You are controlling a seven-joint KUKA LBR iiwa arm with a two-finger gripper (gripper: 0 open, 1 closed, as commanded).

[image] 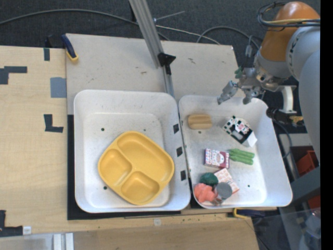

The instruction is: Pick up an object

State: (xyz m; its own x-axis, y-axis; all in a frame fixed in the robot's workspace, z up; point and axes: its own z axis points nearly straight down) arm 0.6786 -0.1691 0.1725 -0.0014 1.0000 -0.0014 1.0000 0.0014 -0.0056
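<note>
My gripper (pixel 237 95) hangs over the far rim of the right bin (pixel 273 155), its fingers (pixel 225 97) spread open and nothing between them. Below it in that bin lie a tan bread roll (pixel 200 121) and a black-and-white box (pixel 239 129). Nearer the front sit a green pod-shaped toy (pixel 241 155), a small pink-and-white carton (pixel 216 158), and a heap with a dark green piece (pixel 209 178), a pink piece (pixel 204 192) and a grey piece (pixel 224 190).
The left bin (pixel 86 139) holds a yellow divided plate (pixel 136 166). A slanted metal pole (pixel 148 27) rises behind the bins, ending at a black clamp (pixel 165 60). The grey arm with its orange band (pixel 289 20) fills the upper right.
</note>
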